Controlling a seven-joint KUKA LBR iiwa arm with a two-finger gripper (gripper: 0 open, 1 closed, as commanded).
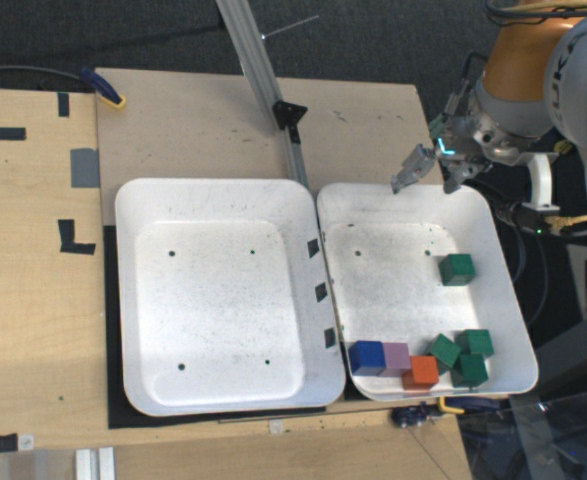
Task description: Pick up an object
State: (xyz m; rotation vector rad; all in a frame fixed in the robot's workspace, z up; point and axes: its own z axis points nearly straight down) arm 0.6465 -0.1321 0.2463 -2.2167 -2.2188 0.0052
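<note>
The claw [431,173] hangs at the far rim of the right bin [503,258], near that bin's far right corner, carried by the grey arm [533,58] with its orange band. Its two fingers stand apart, with bare background visible between them, and nothing is held.

No block lies under the claw. All candidate objects rest on the floor of the right bin, toward the near side of the surface [203,118] from the claw.

The nearest candidate is a lone green cube [456,269]. It sits close to the bin's right wall, roughly midway along it, and well apart from every other block. From the claw it lies toward the near edge and slightly to the view's right.

The remaining blocks crowd the near edge of the same bin:
- a blue cube [367,357] and a lilac cube [396,357], touching side by side;
- an orange cube [422,371] just beside the lilac one;
- three more green cubes [465,356] packed into the near right corner.

The left bin [213,298] is not relevant to the pick.

Judgement: the lone green cube is the better target, since it has free space on at least three sides for the fingers. The move calls for travel toward the near edge, then descent. The cube has no long axis, so the fingers should close on flat faces, avoiding the bin wall.
</note>
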